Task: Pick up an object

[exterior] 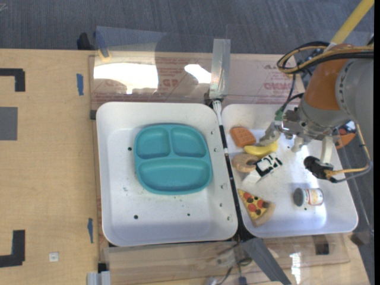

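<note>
i see the gripper [284,127] above the right bin [338,218], just right of the banana [261,149]; i cannot tell its state.

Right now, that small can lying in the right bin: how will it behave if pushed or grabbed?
The can lies on its side on the bin's smooth floor, so a nudge would likely roll it. It looks small and probably light. Its rounded wall may slip from a pinch.
</note>
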{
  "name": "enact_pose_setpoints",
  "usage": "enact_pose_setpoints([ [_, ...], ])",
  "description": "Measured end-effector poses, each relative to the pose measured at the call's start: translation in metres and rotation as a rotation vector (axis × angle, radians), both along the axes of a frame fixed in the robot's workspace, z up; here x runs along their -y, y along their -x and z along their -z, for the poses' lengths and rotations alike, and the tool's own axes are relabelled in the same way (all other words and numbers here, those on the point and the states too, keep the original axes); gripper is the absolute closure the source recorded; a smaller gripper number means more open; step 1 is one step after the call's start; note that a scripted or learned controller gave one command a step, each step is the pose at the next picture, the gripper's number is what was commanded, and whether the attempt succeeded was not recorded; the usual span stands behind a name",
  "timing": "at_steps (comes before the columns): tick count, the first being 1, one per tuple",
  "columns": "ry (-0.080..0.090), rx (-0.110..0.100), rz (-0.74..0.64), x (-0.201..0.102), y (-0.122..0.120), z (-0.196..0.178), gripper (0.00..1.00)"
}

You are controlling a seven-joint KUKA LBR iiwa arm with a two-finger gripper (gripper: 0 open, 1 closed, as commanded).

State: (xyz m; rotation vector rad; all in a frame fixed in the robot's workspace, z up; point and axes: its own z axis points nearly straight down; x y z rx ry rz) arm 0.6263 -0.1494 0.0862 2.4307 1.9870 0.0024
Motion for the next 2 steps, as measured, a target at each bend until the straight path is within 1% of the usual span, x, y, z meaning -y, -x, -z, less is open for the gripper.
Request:
enact_pose_setpoints([
  [1,0.001,0.007,-0.002,-0.001,-0.002,-0.013,1.00],
  [2,-0.004,0.007,0.164,-0.097,-0.038,-0.121,1.00],
])
